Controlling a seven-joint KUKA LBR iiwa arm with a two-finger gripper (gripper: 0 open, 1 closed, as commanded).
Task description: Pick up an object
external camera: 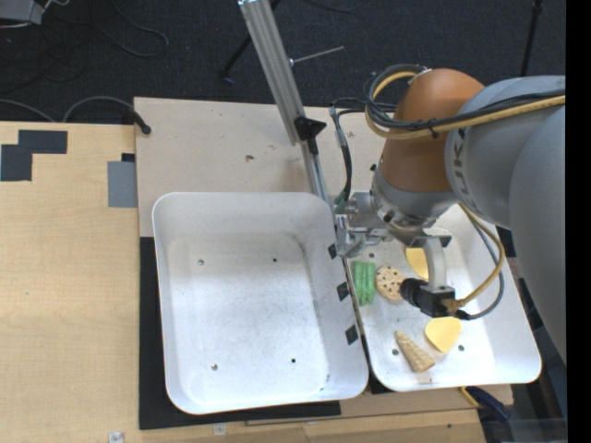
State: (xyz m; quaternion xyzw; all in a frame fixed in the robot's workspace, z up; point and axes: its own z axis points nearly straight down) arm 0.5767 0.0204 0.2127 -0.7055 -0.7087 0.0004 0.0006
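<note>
The right bin [503, 363] holds several small objects. A green ridged piece [363, 282] lies by its left wall, with a round tan cookie with dark spots [389, 284] right beside it. A yellow rounded piece [442, 333] and a tan ridged cone [415, 351] lie nearer the front. Another yellow piece [418, 262] is partly hidden behind the arm's cable. My gripper [349, 233] hangs under the orange wrist band, low over the wall between the two bins, just behind the green piece. The wrist hides most of it.
The left bin [185, 220] sits against the right one. A slanted metal rail [277, 72] rises from between the bins toward the back. A black cable plug [423, 296] dangles over the right bin. The grey arm covers that bin's back right.
</note>
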